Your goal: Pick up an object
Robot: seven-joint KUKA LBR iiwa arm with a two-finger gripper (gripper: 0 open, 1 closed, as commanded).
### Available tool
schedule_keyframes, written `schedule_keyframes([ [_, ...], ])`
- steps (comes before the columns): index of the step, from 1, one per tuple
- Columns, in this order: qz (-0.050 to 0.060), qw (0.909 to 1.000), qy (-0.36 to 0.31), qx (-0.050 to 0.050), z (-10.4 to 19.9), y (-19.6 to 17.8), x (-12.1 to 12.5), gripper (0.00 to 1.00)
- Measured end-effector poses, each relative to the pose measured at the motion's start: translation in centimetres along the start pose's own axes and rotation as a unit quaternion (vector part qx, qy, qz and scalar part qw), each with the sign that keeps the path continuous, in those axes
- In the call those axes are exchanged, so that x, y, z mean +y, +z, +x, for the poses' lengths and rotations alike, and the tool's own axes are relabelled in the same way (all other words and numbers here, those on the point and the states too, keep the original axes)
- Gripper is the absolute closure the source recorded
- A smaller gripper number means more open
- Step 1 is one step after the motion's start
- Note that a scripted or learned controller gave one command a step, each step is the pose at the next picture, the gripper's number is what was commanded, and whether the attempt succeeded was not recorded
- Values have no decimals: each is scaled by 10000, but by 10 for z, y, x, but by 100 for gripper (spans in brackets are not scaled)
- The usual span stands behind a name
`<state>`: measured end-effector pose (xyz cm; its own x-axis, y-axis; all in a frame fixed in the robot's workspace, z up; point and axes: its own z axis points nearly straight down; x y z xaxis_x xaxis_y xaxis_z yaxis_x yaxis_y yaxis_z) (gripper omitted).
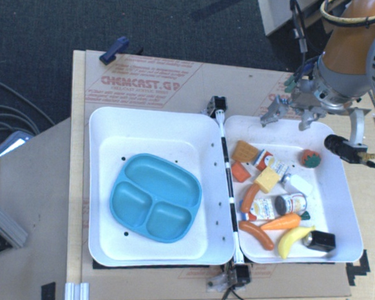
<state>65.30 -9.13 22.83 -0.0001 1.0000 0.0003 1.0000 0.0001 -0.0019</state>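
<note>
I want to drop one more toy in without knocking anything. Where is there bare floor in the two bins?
The left bin has bare floor all round the blue divided plate, widest along its far edge. In the right bin, there is a strip between the strawberry and the black block. Its middle, from cracker to banana, is crowded.

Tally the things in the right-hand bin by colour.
Orange or red: 5, including the long orange plastic carrot
Yellow: 2, including the curved yellow plastic banana
Tan: 1
Black: 1
White or mixed: 3
Total: 12
</note>
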Motion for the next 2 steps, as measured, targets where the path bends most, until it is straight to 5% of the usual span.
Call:
schedule_keyframes([
  [1,-1,10000,7,-3,-28,135,-44,0],
  [2,6,10000,4,4,-29,144,-103,0],
])
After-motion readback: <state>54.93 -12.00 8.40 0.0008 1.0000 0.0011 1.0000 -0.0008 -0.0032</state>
